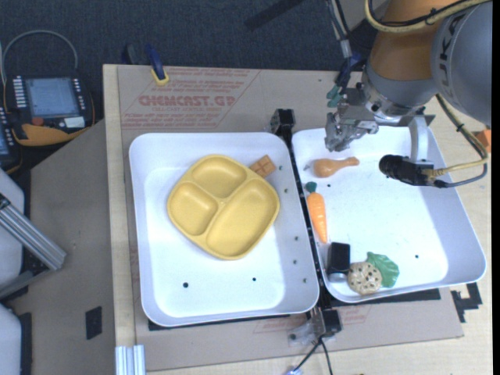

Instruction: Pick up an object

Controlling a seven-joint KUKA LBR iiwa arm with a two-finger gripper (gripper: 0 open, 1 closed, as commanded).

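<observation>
Jaws: above the right bin's far left; spread or pressed together, cannot tell.
Drumstick: just below them.
Carrot: nearer.

Bare floor right of carrot

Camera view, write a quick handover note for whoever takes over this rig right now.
Gripper: hangs low over the back left corner of the right bin, just behind the drumstick; nothing seen in it.
Right bin: drumstick near the back left, carrot along the left wall, black block, cookie and green leaf at the front.
Left bin: yellow divided plate with a small brown block at its back right edge.
Done: no object lifted.
Left: grasp one, likely the drumstick as it is nearest, and lift it.
</observation>
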